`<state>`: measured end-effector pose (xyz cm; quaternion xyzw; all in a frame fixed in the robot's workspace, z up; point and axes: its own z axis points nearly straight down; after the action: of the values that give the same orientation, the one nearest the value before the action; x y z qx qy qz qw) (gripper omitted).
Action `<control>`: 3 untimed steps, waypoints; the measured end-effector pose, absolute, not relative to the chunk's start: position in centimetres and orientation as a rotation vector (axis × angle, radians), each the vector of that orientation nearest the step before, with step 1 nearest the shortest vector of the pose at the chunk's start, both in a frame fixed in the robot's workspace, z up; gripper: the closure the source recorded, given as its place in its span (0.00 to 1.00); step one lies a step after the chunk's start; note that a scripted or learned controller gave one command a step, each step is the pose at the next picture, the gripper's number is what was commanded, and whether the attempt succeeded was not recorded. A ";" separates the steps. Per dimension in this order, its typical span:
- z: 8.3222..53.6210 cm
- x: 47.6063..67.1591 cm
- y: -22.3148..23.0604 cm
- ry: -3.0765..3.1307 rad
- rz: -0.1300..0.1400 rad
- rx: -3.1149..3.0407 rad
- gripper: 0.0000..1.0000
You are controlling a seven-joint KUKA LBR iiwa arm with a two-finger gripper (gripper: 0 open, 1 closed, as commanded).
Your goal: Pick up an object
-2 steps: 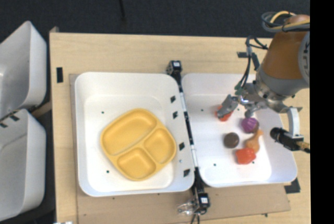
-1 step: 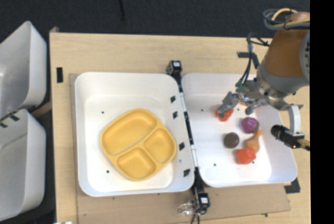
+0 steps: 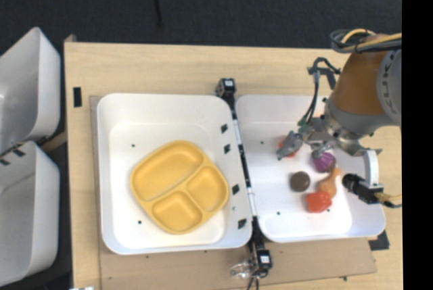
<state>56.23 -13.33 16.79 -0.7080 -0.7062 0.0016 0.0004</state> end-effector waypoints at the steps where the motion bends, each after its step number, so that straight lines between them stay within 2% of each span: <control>1: 10.4 56.2 -13.3 -2.215 0.007 -2.223 0.00; 2: 10.1 56.2 -13.4 -2.216 0.001 -2.227 0.00; 3: 11.1 56.2 -13.5 -2.210 -0.003 -2.235 1.00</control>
<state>56.24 -13.46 11.15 -0.7112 -0.7030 -0.0009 -0.0006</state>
